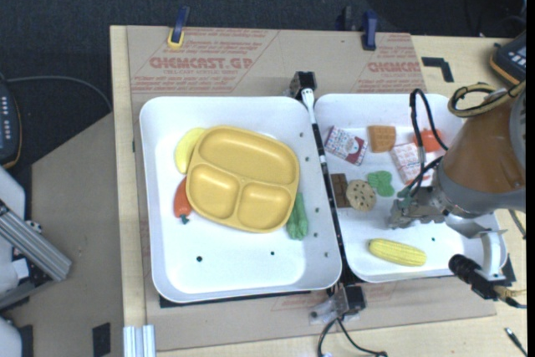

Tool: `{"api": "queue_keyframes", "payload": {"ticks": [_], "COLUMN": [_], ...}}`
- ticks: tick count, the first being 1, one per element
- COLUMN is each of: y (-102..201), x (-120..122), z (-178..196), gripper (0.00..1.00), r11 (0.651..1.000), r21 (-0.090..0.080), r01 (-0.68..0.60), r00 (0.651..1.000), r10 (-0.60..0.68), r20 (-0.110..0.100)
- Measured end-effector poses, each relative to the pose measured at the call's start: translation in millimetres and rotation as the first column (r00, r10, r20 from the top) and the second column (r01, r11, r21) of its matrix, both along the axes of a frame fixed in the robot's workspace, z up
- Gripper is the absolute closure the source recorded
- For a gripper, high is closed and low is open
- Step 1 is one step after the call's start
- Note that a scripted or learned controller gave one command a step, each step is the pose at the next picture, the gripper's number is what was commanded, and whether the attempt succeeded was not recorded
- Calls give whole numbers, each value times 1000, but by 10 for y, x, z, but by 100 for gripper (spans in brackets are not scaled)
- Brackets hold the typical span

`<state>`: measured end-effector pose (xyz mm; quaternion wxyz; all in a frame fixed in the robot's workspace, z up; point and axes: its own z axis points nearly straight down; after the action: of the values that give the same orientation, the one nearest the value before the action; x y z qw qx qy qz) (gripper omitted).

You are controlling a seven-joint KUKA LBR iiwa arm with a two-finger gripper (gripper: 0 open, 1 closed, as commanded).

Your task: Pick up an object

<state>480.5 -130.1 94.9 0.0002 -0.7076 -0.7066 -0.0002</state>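
Observation:
My gripper hangs low over the right bin, near its right side. A yellow corn cob lies just in front of it, and a green toy and a round cookie lie to its left. Further back in that bin are a red-and-white packet, an orange cracker and another small packet. I see nothing between the fingers.
The left bin holds a yellow divided plate with a yellow banana, a red-orange pepper and a green leafy toy tucked around it. A brown bar lies by the divider. The arm's orange band overhangs the right bin's edge.

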Motion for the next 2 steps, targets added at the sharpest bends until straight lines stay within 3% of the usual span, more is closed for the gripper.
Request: {"api": "queue_keyframes", "payload": {"ticks": [2], "y": [-39], "x": [-32], "z": [1092], "gripper": [100], "r11": [1000], "r21": [-3], "r01": [-2], "r00": [1000], "r10": [2], "r20": [6]}}
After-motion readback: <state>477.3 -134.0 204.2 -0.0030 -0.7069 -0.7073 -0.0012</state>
